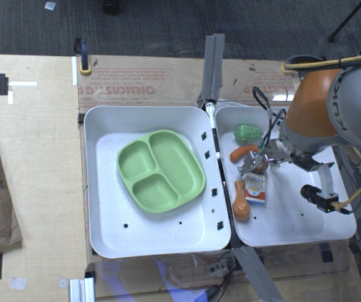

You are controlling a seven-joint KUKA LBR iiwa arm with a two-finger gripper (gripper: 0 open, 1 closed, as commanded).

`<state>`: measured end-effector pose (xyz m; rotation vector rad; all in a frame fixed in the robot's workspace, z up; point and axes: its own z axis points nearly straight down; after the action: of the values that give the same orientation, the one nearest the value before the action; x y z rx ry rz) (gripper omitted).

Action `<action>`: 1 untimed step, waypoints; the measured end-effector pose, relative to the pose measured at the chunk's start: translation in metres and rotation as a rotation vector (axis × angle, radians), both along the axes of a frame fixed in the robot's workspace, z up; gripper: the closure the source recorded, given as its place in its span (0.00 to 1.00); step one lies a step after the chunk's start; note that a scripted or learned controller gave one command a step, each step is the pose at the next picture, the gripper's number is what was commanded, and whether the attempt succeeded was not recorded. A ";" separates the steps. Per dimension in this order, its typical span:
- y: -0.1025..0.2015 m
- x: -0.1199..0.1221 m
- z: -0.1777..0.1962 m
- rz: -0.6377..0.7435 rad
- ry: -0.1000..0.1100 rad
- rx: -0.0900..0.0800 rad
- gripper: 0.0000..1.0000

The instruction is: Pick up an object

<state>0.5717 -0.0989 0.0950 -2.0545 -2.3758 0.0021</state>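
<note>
Orange-banded and grey, reaching in from the right as the arm [319, 106] and hanging the gripper [256, 163] low over the right bin [306, 234], close to its left wall. Not showing clearly whether open or closed: cannot tell from this slant, with dark metal blurring into the clutter below. Not visibly holding anything.

Hovering right at the top end of a small carton [255, 190], printed white, red and blue. Lying flat on the bin floor, running its long axis roughly away from the camera and towards it, with the near end pointing to the front rim. Sitting just below the gripper in the view, so touching or nearly touching; hard to say which.

Crowding around: an orange carrot [242, 153] just to the upper left of the gripper, slanting across; a green leafy piece [248, 133] beyond that, towards the far wall; a brownish orange drumstick [240, 203] just beside the carton's left edge, lying almost parallel to it.

Probably aiming at the carton as the nearest thing, needing a short drop and a closing line across its narrow width. Risking a catch on the drumstick alongside.

Resting apart in the left bin [105, 231]: a green divided plate [161, 170], well away from the gripper.
</note>
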 end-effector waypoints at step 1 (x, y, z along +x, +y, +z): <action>-0.006 0.043 -0.003 -0.241 -0.001 -0.001 0.00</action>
<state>0.6152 -0.1048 0.0918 -2.3261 -2.1126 0.0014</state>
